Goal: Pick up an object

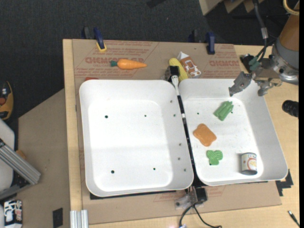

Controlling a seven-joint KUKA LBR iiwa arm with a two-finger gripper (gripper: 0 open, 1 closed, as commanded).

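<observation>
Your gripper (250,85) hangs with fingers spread and nothing between them, over the right bin's (266,122) far edge. Just below it lies a green pickle (223,110); nearer you see an orange piece (204,134), a green broccoli (214,156) and a small can (247,163).

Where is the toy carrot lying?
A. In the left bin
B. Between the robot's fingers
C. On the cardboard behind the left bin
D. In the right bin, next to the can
C. The carrot lies on the brown cardboard beyond the left bin's far rim, outside both bins and well away from the gripper.
</observation>
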